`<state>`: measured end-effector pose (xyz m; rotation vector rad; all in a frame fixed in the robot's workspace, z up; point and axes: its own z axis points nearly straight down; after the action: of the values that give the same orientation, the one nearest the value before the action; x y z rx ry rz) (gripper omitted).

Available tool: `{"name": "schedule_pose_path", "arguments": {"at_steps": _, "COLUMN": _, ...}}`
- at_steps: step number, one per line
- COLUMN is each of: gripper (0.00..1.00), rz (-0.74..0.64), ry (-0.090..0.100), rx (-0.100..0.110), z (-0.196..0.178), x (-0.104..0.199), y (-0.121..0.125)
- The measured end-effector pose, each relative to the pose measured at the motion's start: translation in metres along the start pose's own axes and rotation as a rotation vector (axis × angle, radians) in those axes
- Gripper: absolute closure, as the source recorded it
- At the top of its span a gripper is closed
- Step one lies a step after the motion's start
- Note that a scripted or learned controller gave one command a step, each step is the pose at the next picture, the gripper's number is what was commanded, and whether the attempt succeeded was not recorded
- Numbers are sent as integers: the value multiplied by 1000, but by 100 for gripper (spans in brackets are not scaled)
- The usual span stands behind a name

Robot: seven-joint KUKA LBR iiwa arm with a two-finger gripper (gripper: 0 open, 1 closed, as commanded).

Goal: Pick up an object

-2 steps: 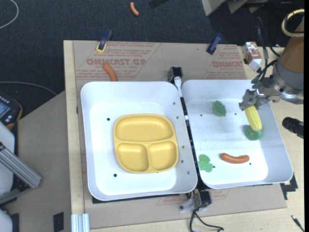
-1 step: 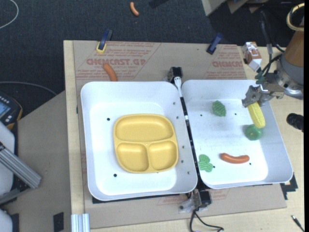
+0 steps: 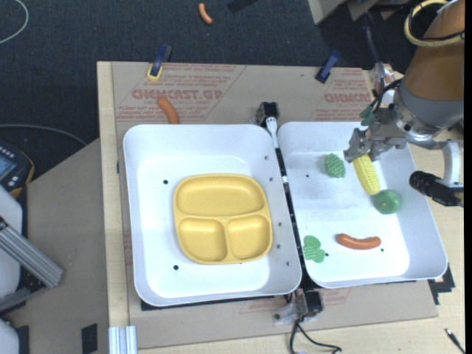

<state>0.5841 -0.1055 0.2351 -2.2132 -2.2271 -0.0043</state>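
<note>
Two white bins are borne side by side on the bench. The left bin [image 3: 140, 198] is occupied by a yellow divided plate [image 3: 221, 217]. The right bin [image 3: 420, 249] is where the pickable things are found, and it is entered from the right by the grey arm [image 3: 435, 87].

The gripper [image 3: 366, 147] is seen low over the far part of the right bin, at the upper end of a yellow corn cob [image 3: 367, 175]; whether it is touching the cob cannot be told. The cob is laid at a slant, with a green ball [image 3: 386, 201] just beside its lower end and a green leafy piece [image 3: 335, 165] near its left. Nearer the front rim, an orange sausage [image 3: 359, 241] and a second green piece [image 3: 314, 248] are lying apart.

Whether the claw is spread or closed cannot be told, and no object is seen between it.

The step in hand is judged to be the approach or grasp attempt on the corn cob. A firm closing across the cob's narrow width is called for next, then a straight lift clear of the green ball.
</note>
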Motion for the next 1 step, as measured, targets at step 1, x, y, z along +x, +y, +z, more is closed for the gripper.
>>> {"name": "schedule_pose_path", "arguments": {"at_steps": 1, "gripper": 100, "rz": 0, "ry": 0, "rx": 4, "z": 20, "x": 56, "y": 0}}
